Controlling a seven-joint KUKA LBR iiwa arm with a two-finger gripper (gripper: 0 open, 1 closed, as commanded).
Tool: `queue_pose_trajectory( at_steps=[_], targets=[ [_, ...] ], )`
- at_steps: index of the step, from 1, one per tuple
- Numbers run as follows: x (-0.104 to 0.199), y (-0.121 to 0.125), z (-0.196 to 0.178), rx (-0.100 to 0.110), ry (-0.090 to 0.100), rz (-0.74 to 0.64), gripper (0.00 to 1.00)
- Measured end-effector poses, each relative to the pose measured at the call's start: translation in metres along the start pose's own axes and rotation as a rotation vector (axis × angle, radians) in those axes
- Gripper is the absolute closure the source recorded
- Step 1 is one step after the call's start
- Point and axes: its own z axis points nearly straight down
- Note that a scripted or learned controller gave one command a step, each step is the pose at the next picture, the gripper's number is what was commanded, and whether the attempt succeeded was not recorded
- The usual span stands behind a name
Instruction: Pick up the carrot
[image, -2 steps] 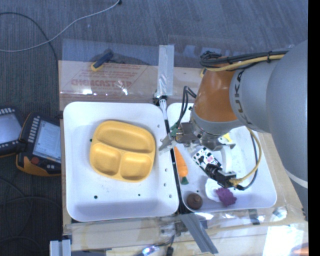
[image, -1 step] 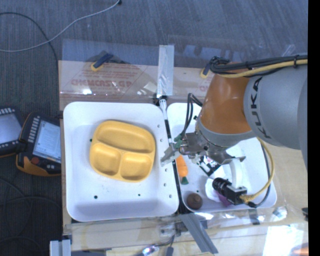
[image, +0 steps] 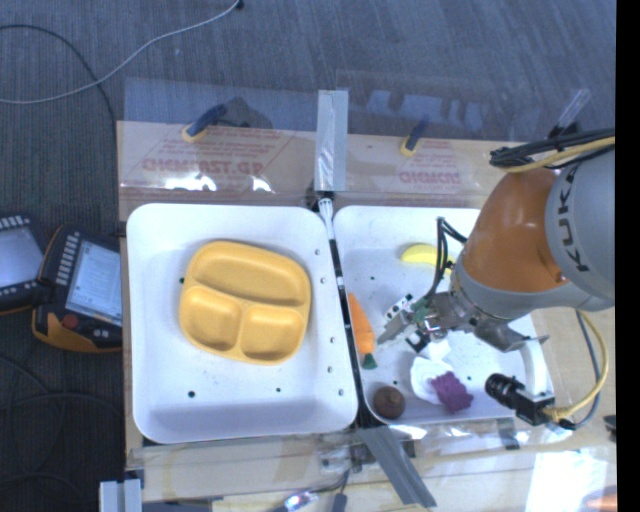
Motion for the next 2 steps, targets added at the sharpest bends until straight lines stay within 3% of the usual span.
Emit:
queue_pose_trajectory(
  at_steps=[1,2],
  targets=[
    [0.053,0.010,-0.001,-0.003,0.001,-0.068,0.00],
    [0.021,0.056,-0.001,-0.003,0.001,-0.138,0.00]
  ],
)
